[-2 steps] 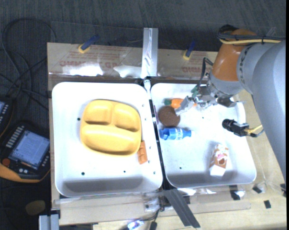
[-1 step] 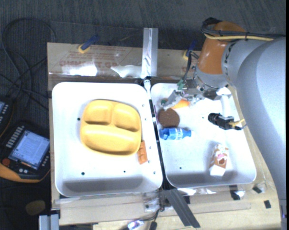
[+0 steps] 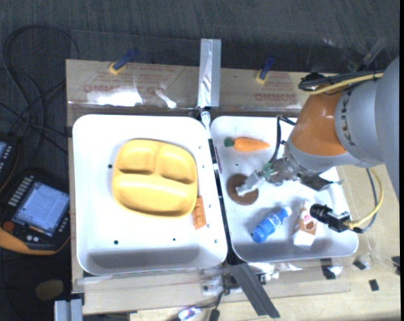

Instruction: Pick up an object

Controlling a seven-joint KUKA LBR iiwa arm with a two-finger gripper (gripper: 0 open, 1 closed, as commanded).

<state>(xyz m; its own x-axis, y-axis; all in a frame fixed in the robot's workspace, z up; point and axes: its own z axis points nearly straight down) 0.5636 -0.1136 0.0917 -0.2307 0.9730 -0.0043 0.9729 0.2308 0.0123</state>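
Nearest the camera in the right bin (image 3: pixel 349 249) lay a blue bottle (image 3: pixel 269 225), on its side w/ the cap end pointing toward the bin's middle, and just beside it on the right a small carton (image 3: pixel 306 227), white w/ a brown patch, standing more or less upright. Bottle looked like light, hard plastic, smooth and round, so likely to roll or slip; best taken across the body near its middle, not lengthwise. Carton prob. light and a bit crushable; flat sides would give better purchase, but it sat close to the bin's front wall. Further in, a brown disc (image 3: pixel 242 187) lay flat on the bin floor near the divider, and the hand (image 3: pixel 258 181) sat right at it, fingertips low and touching or nearly touching its right edge. Fingers looked narrow, w/ nothing seen betw. them; couldn't tell for sure how far apart. Disc seemed thin and stiff, hard to get under; an edge pinch would prob. be needed. Farthest back, a carrot (image 3: pixel 250 144) lay on its side by the rear wall, prob. a light toy, tapered, easiest across the thick middle. In the left bin (image 3: pixel 88 199) sat a yellow tray (image 3: pixel 155 176) w/ an orange piece (image 3: pixel 198 212) at its corner.
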